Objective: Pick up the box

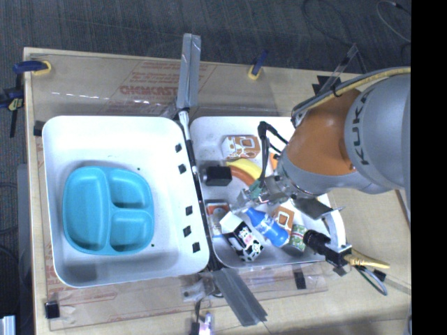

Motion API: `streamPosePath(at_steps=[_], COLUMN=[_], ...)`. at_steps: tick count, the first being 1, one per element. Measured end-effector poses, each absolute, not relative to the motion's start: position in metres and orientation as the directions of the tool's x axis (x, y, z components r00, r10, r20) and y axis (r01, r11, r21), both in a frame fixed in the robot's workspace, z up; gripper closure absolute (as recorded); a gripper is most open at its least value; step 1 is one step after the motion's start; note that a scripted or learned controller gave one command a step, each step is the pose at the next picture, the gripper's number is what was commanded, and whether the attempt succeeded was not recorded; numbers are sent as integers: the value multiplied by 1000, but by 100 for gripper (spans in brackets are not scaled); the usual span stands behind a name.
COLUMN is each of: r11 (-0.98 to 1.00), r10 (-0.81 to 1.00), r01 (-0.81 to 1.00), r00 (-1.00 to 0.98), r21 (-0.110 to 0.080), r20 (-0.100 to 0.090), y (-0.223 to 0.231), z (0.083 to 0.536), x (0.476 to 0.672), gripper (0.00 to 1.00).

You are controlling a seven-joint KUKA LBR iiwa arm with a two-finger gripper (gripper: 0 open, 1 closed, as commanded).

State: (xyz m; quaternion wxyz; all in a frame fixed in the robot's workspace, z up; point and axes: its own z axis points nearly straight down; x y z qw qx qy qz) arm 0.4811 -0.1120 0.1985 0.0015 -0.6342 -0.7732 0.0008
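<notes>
Camera view: pincer (257, 195) low in right bin (209, 128), finger state unclear. Box (241, 145) up-left of pincer, apart. Blue bottle (269, 230) just below pincer.

My arm (349, 138) reaches over the right bin (209, 128), cluttered with small items; a blue tray (108, 208) occupies the left bin (56, 135).

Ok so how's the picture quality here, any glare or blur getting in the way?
Camera view: lighting is even and soft, with faint shadows inside the left bin. Mild glare on the clear sheet behind the bins. The right bin's small items look slightly soft, and the arm covers part of them.
</notes>
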Motion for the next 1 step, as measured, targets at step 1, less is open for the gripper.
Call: streamPosePath(at_steps=[1], r11=[196], r10=[981], r01=[981], r00=[-196], r21=[-3], r20=[1], y=[-112], z=[199], x=[481], gripper=[0])
